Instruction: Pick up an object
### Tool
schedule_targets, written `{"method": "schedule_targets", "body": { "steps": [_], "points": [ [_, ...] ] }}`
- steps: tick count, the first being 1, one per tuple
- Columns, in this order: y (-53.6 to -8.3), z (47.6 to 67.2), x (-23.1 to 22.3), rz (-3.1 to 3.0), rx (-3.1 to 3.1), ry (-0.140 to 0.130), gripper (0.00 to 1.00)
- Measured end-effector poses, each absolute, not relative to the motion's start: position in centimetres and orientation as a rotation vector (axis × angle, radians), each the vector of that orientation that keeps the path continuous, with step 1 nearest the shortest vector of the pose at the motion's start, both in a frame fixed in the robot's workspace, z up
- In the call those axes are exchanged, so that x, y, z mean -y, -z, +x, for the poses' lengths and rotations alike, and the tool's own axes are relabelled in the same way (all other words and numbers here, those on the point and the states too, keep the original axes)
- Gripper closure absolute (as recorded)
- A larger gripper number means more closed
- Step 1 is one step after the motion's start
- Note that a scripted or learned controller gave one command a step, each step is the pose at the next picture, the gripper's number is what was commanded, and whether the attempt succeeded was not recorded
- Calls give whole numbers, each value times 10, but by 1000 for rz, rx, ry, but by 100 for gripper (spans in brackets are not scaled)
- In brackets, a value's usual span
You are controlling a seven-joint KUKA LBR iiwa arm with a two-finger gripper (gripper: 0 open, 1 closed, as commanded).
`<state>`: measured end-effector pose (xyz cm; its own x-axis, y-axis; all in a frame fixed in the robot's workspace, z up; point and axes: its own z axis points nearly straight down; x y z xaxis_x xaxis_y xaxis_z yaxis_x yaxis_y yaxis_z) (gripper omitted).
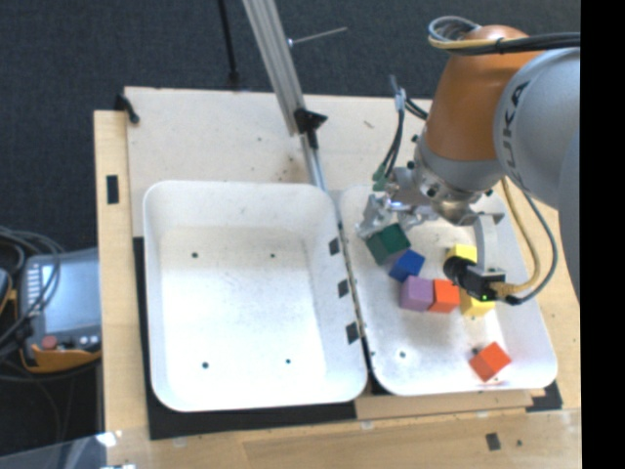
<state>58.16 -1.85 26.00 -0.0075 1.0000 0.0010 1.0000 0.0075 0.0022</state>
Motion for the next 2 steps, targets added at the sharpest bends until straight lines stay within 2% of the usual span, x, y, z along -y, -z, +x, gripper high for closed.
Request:
{"method": "schedule_targets", "body": {
  "steps": [1,2],
  "points": [
    [-260,611,-24,2213,-2227,-2,100],
    [-241,634,-66,2214,-2227,0,100]
  ]
}}
